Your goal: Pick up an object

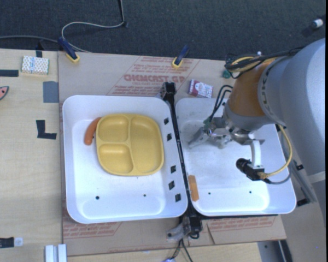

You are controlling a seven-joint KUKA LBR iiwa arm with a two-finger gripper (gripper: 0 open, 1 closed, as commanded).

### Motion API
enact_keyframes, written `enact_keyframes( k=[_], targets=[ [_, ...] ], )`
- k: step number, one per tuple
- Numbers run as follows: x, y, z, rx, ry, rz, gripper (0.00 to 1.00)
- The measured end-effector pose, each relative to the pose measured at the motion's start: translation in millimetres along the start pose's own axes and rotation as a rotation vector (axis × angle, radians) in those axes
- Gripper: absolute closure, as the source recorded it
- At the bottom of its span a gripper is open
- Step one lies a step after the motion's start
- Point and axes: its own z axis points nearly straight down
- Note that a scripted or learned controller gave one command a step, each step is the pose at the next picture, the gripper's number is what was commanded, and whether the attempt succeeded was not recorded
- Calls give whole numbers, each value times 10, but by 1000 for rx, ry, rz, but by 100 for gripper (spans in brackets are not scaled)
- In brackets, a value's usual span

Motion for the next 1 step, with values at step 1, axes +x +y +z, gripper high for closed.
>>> enact_keyframes(
  k=[1],
  targets=[
    [-3,5,-98,-1,-1,0,100]
  ],
)
